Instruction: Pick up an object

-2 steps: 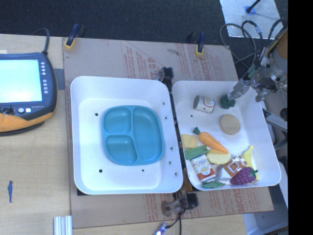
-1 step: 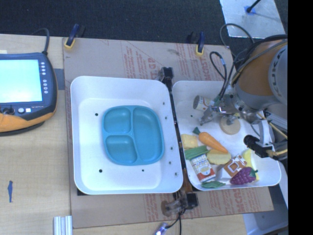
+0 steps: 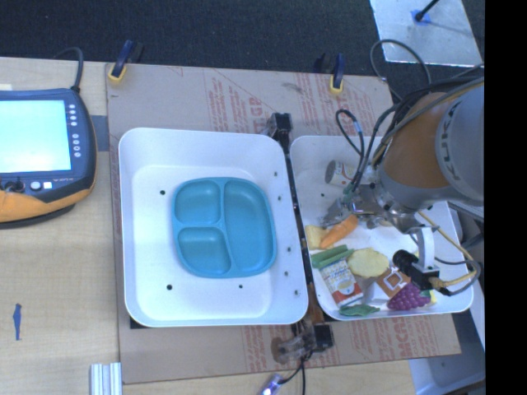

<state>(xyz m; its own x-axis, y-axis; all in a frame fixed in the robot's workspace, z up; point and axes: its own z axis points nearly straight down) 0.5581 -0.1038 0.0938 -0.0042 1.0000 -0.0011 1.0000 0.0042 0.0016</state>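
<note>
The pincer (image 3: 352,206) is down in the right bin (image 3: 461,303), its tip just above the carrot (image 3: 338,231), though how far it is open cannot be told, and the carrot lies in that bin's left part, beside the left bin (image 3: 132,220) holding a blue plate (image 3: 224,225).

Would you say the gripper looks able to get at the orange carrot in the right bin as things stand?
Probably yes: the gripper hangs right beside the carrot, whose top lies uncovered, though a yellow piece and green bean crowd it.
</note>
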